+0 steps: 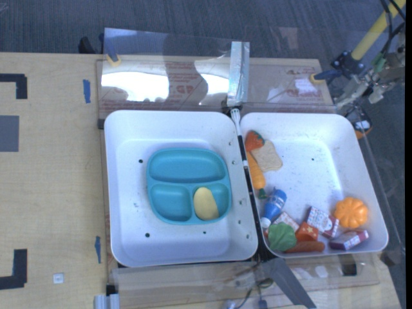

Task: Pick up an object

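The blue tray (187, 184) sits in the middle of the left bin (122, 192). A yellow lemon (206, 203) lies in the tray's lower right compartment.

Right of the tray, past the wall between the bins, the right bin (309, 140) holds a heap along its left and lower sides: a carrot (255, 140), a bread slice (268, 157), a blue bottle (274, 205), a green vegetable (282, 236), a small printed box (318, 219) and an orange pumpkin (351, 212), the farthest from the tray.

Yellow-and-grey hardware sits at the upper right, well away from the tray; I cannot tell the claw's state.
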You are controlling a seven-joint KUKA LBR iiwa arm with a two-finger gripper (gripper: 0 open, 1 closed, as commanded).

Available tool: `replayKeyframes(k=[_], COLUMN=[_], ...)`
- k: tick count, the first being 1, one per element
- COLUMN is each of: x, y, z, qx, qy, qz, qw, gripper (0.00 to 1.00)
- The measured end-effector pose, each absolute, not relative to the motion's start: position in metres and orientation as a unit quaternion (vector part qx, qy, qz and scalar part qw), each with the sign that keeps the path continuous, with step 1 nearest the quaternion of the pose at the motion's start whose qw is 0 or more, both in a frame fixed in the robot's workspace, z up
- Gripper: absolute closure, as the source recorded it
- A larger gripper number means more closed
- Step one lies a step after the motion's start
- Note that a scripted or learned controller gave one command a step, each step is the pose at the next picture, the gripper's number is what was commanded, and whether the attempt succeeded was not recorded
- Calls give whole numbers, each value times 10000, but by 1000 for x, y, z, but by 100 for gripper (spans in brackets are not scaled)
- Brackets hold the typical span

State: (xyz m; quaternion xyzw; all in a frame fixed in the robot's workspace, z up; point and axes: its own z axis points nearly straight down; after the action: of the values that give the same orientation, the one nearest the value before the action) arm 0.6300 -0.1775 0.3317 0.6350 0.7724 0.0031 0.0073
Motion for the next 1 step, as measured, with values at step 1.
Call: replayKeyframes(k=[1], x=[620], y=[-180], z=[214], qx=[6410], qy=[7676], qz=[-18], qw=[-34], gripper=[0])
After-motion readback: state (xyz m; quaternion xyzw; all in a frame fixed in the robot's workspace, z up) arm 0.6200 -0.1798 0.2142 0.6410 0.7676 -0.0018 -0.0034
